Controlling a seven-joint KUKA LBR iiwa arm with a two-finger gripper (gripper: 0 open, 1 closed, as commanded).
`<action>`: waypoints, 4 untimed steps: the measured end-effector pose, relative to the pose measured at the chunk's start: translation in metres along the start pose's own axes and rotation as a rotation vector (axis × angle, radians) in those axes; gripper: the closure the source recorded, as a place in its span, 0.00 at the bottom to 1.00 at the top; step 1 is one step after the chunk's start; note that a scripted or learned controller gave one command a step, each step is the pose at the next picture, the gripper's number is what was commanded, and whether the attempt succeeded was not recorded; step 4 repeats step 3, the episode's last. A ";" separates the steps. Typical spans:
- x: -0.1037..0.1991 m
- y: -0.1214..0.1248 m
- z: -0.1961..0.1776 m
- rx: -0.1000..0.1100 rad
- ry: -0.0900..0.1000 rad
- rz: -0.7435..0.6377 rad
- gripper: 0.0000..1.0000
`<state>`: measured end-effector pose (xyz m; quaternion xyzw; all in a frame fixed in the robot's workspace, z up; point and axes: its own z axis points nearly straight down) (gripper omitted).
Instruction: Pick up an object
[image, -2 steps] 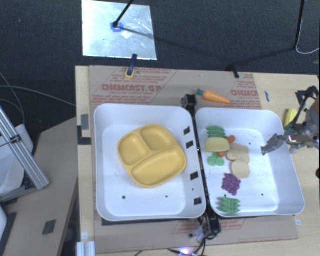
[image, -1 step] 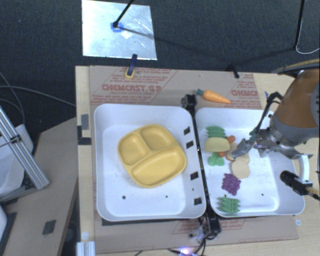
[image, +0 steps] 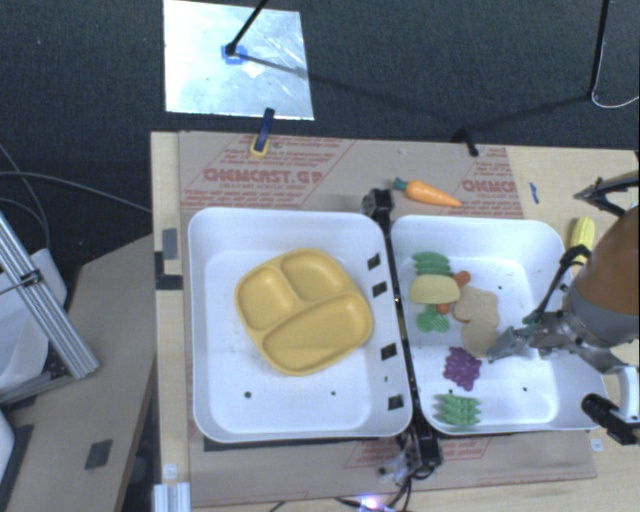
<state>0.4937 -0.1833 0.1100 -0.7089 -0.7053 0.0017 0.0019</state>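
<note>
The right bin (image: 535, 245) holds several toy foods: a green pea pod (image: 432, 262), a yellow piece (image: 434, 290), a tan bread slice (image: 478, 306), a small green leafy piece (image: 433, 321), purple grapes (image: 462, 367) and a green piece (image: 457, 409) at the front. My gripper (image: 508, 343) reaches in from the right, low over the bin, with its tip just right of the bread slice and above the grapes. Nothing shows between its fingers.
The left bin (image: 210, 300) carries a yellow divided plate (image: 303, 310). An orange toy carrot (image: 427, 192) lies on the cardboard behind the bins. A yellow corn piece (image: 580, 233) sits outside the right bin's far right corner. The arm's grey body (image: 610, 300) covers the right bin's right side.
</note>
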 end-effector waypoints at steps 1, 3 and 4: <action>-0.025 0.007 -0.069 -0.013 -0.005 -0.004 0.00; 0.060 -0.007 -0.118 -0.010 0.002 -0.016 1.00; 0.060 -0.007 -0.118 -0.010 0.002 -0.016 1.00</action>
